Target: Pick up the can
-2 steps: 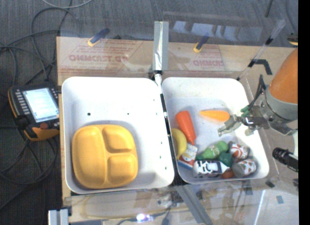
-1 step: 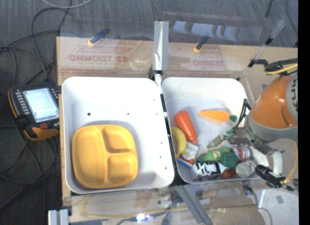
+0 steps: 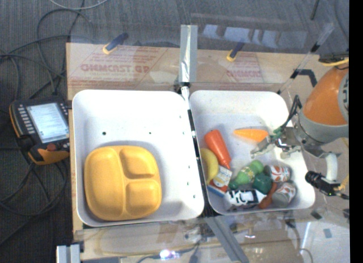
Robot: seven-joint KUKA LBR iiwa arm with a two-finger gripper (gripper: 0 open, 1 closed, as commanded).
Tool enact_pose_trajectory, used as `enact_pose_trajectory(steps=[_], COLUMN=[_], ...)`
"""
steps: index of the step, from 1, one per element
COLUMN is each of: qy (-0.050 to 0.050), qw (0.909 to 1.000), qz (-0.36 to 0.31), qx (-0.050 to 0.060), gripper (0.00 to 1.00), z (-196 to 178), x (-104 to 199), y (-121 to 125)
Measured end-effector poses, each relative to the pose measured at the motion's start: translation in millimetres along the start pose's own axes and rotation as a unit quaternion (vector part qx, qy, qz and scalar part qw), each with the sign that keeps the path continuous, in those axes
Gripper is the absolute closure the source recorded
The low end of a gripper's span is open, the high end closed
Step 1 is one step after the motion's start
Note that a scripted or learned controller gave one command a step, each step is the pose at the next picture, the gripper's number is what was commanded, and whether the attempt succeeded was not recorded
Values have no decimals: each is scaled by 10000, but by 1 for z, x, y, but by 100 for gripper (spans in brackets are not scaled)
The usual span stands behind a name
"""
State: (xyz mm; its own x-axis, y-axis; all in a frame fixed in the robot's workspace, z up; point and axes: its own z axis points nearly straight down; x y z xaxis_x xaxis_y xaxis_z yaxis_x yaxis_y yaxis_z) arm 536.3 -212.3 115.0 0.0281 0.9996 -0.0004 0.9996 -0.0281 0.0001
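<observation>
Two cans lie at the front right of the right bin (image 3: 238,98): one red and white can (image 3: 278,172) and a second can (image 3: 285,192) just in front of it. My gripper (image 3: 269,143) hangs over the right side of that bin, just behind the nearer can and beside an orange carrot (image 3: 251,134). Its fingers look open, with nothing between them. The grey and orange arm (image 3: 326,106) comes in from the right.
The right bin also holds an orange-red bottle (image 3: 218,147), a banana (image 3: 209,163), green items (image 3: 253,175) and a black and white item (image 3: 243,197), packed close to the cans. A yellow divided tray (image 3: 122,182) sits in the left bin (image 3: 130,106).
</observation>
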Motion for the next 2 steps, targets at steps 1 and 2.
enact_pose_trajectory(steps=[1,2], qy=[15,-5], qw=[9994,9995], qz=[-305,-287], qx=[-148,-115], gripper=[0,100], z=[20,13], x=[-3,-6], y=[-39,-41])
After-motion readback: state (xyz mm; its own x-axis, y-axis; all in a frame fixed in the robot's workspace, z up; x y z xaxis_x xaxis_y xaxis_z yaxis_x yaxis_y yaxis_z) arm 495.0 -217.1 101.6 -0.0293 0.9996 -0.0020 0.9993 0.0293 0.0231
